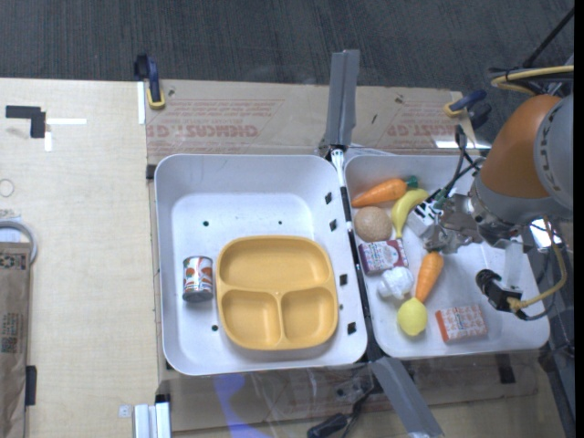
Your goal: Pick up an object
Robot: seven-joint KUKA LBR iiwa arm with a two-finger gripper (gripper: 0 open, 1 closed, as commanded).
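The arm, grey with an orange band [522,149], reaches in from the right over the right bin [511,336]. The hand [444,229] hangs low over that bin, just above the upper end of a small carrot [427,276]; whether its fingers are apart or together cannot be told, and nothing is seen between them.

Right bin, relative to the small carrot: a banana [405,210] and a larger carrot [379,192] lie above and to the left; a brown round object [371,224] and a red-and-white packet [380,256] lie to the left; a white lump [395,284] touches its left side; a lemon [411,318] lies just below; an orange-red carton [461,322] lies below and to the right.

Left bin [182,176]: a yellow three-compartment plate [274,292] with a small can [197,278] just to its left.

Both bins rest on a pale wood surface [73,245]. Printed cardboard [242,121] lies behind them, and dark floor [228,16] lies beyond.
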